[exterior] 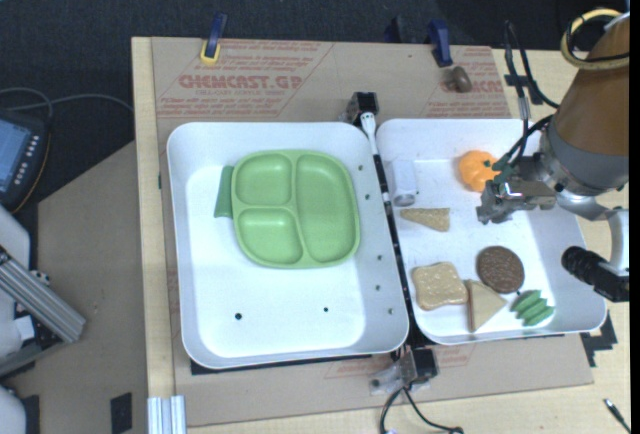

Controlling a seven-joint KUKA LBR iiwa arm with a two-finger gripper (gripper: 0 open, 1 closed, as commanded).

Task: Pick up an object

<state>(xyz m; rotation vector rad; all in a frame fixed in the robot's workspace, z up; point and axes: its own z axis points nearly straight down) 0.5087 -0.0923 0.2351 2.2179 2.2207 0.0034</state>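
Jaws impossible to read from above; grey two-finger gripper (497,199) hovering over the right shallow white bin (570,317), just beside the small round orange toy fruit (474,168).

Lying near it in the same bin: tan wedge-shaped cracker piece (428,219) to the left, dark brown round cookie (499,268) below, square slice of toast (439,285), pale triangular bread piece (484,305), green pea pod (532,308) at the near corner. Sitting in the left shallow white bin (200,302): light green divided plastic plate (295,208).
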